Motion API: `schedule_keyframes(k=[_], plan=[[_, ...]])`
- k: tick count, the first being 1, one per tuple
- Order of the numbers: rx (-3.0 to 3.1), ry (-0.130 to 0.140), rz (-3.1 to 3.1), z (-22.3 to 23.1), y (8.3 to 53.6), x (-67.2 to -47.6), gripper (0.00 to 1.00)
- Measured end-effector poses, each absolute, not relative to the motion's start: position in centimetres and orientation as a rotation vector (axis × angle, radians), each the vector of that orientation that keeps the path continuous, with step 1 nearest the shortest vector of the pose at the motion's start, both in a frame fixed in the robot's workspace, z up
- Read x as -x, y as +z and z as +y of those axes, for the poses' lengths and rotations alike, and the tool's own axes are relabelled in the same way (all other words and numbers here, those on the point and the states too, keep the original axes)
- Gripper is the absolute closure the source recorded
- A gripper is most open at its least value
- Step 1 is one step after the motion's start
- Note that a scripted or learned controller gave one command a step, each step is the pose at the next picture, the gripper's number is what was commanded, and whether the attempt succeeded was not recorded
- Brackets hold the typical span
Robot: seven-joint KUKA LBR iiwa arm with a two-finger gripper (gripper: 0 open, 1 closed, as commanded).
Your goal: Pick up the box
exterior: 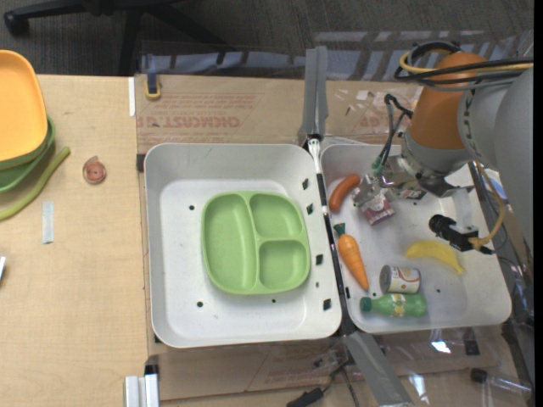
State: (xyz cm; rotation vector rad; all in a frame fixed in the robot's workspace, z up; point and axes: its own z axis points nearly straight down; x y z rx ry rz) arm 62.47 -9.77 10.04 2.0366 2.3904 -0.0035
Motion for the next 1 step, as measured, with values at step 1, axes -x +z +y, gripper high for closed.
schedule_keyframes(k=[1], plan=[[-2.217, -0.004, 2.228, -5.99, 19.07, -55.52, 1.0]])
